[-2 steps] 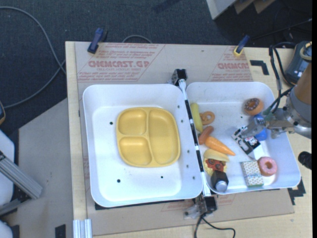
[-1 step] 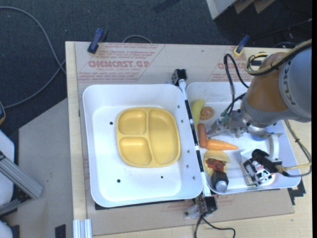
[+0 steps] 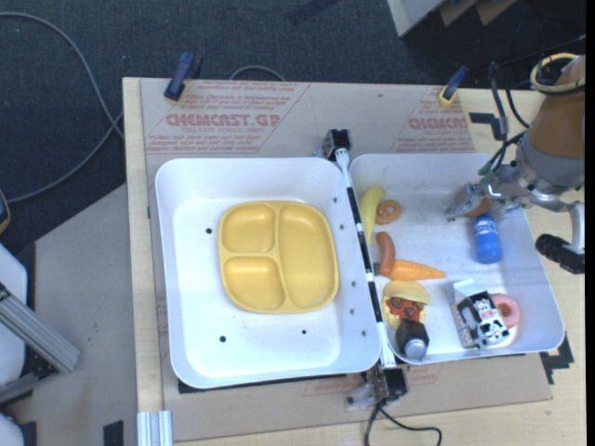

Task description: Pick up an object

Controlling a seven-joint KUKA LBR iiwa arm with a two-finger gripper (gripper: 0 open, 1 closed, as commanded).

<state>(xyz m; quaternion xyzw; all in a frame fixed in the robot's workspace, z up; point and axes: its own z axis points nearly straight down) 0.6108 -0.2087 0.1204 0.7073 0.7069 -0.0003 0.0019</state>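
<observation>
White bins: we see two shallow bins side by side on the bench, the left bin (image 3: 186, 249) and the right bin (image 3: 548, 305), their inner walls meeting along a dark seam.
Left bin: we find a yellow divided plate (image 3: 279, 255) near its middle, with bare white floor all round it, widest along the near and left edges.
Right bin, left edge: we count a banana (image 3: 371, 204), a pretzel (image 3: 389, 212), a sausage (image 3: 385, 247), a carrot (image 3: 414, 270) and a black bottle (image 3: 411, 338) crowded against the seam wall.
Right bin, near edge: a cow-patterned toy (image 3: 483, 320) lies by a pink ring (image 3: 507, 307).
Gripper: we see the gripper (image 3: 476, 203) low over the far part of the right bin; we cannot tell how its fingers stand.
Blue bottle: the blue bottle (image 3: 486, 240) lies on the floor just beside the gripper, toward us.
Open room: bare floor lies between the blue bottle and the carrot, and along the far wall.
</observation>
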